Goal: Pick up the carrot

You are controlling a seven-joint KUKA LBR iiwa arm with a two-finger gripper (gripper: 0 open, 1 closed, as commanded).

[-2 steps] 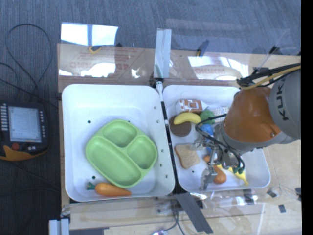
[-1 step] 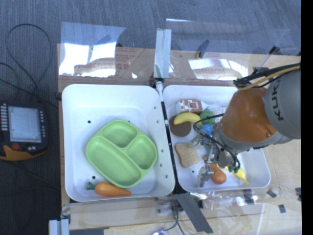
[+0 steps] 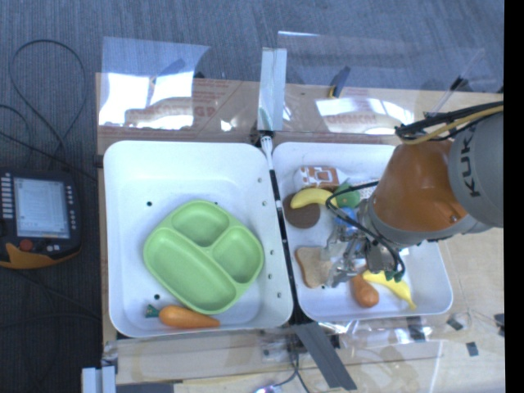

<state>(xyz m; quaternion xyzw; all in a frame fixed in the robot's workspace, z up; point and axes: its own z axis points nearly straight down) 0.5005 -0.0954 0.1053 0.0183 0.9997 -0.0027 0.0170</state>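
The carrot (image 3: 188, 318), orange with a small green top, lies on its side in the left bin's near corner, just in front of the green divided plate (image 3: 205, 256). My gripper (image 3: 347, 259) hangs low in the right bin, over its middle, beside a tan slice of toast (image 3: 310, 267). It is well to the right of the carrot, across the wall between the bins. Nothing orange shows at its tip. The arm's orange band and grey wrist hide the right bin's far right side.
The right bin (image 3: 426, 301) holds a yellow banana (image 3: 307, 196), a brown round piece (image 3: 303, 216), a small printed box (image 3: 318, 175), a green item (image 3: 347, 196), an orange lump (image 3: 366, 292) and a yellow piece (image 3: 395, 286). A teach pendant (image 3: 37, 215) lies off the bench at left.
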